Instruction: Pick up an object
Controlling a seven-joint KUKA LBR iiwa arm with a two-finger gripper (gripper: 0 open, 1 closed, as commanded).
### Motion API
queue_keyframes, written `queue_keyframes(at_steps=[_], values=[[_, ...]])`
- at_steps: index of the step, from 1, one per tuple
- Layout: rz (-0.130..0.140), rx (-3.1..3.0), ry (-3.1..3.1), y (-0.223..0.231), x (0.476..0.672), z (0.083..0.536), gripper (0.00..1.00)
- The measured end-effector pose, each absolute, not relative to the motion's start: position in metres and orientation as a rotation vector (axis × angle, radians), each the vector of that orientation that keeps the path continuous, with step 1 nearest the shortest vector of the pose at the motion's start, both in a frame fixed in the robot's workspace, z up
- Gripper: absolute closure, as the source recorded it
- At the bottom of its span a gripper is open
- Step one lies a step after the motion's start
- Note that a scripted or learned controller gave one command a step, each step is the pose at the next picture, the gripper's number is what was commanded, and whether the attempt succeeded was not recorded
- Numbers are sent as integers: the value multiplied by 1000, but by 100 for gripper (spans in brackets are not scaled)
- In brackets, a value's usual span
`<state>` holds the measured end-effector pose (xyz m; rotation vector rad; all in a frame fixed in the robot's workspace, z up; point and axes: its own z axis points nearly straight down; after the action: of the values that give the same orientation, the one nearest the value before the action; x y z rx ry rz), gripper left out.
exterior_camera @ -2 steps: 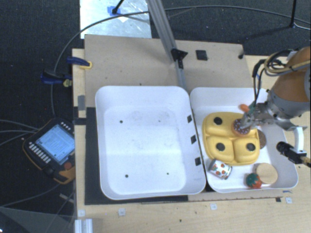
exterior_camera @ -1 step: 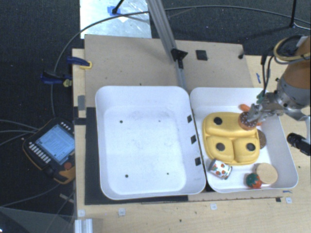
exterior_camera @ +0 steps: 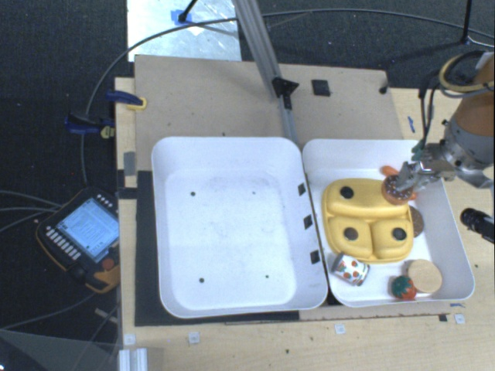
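A: Hovering over the right bin [exterior_camera: 462, 263], the pincer [exterior_camera: 402, 185] sits at the yellow tray's [exterior_camera: 365, 221] far right corner.

B: Clenched or released?

A: I cannot tell; its tip merges with something small, brown and orange, right beneath it.

B: Beyond that?

A: Nearer the camera from the pincer, a round tan disc [exterior_camera: 424, 276], a green-red ball [exterior_camera: 401, 287] and a spotted cup [exterior_camera: 349, 269]. Far left, the left bin [exterior_camera: 224, 226].

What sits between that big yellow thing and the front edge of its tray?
In the camera view, three small items: a spotted cup, a green ball and a tan disc, below the yellow block.
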<state>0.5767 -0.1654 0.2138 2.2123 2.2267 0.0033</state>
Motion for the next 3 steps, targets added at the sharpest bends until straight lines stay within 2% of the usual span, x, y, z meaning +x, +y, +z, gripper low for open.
queue_keyframes(at_steps=[1, 2, 3], values=[[2, 2212, 2232, -114, 556, 213, 100], [5, 2210, 2234, -57, 543, 224, 100], [2, 2213, 2233, -10, 532, 216, 100]])
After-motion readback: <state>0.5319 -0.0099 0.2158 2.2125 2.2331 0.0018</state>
